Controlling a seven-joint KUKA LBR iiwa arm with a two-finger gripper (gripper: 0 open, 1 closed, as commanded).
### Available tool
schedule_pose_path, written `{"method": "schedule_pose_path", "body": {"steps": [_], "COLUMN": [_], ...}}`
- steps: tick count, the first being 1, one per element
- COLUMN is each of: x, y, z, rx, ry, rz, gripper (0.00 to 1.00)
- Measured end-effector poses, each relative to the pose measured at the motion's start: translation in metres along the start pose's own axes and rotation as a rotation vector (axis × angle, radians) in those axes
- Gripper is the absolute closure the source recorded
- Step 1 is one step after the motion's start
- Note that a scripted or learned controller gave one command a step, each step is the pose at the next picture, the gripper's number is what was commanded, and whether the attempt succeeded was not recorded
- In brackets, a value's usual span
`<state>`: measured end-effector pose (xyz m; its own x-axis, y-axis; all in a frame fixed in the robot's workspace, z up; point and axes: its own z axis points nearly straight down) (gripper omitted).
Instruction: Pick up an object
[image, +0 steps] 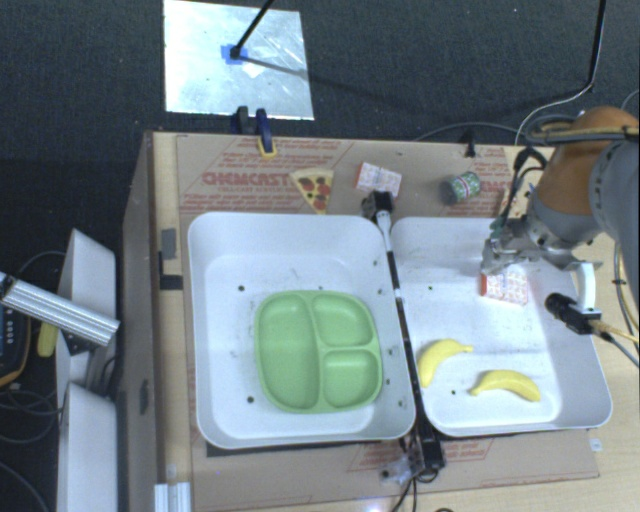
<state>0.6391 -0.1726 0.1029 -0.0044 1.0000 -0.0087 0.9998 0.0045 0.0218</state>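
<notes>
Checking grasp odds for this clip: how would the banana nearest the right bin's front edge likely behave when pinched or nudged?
The banana looks curved and smooth, so it may pivot or slip under a pinch. It lies flat, apart from the other banana, and probably slides on the bin floor.

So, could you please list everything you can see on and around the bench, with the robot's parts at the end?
shallow white bins: 2, white, side by side on the bench, left and right
green divided plastic plate: 1, light green, in the left bin
yellow plastic bananas: 2, yellow, front of the right bin, and
red-and-white patterned packet: 1, right bin, just below the gripper
pizza slice toy: 1, yellow and red, on the board behind the left bin
small printed card: 1, white and pink, behind the bins
small green can: 1, behind the right bin
shiny foil sheet: 1, silver, on the floor beyond the bench
gripper: 1, grey, over the right bin's back, fingers unclear
</notes>
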Motion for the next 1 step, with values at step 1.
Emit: {"method": "schedule_pose_path", "body": {"steps": [1], "x": [0.0], "y": [-0.0002], "z": [0.0002], "rx": [0.001], "ry": [0.0], "rz": [0.0], "gripper": [0.0]}}
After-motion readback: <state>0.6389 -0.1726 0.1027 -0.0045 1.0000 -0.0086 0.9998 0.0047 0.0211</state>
